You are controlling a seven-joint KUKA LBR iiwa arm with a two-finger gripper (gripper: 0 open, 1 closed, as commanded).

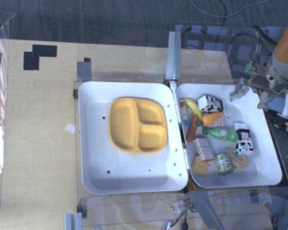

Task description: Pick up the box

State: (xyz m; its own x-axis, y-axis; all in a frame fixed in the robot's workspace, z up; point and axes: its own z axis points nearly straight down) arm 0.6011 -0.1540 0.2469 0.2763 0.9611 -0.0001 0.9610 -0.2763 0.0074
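The box (203,150) lies flat in the right bin (271,147), low and left of its middle, touching a cookie (199,165). We should lower the pincer (249,91) straight over it and avoid the green bottle (221,134) just beside. The pincer hangs with fingers apart, gripping nothing; the box sits at its seven o'clock, well apart.

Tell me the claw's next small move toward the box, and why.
Probably shift the claw left and a little toward the camera, to hang above the box. The claw sits over the right bin's far right corner, while the box lies flat near the bin's left side, crowded by the green bottle and cookie.
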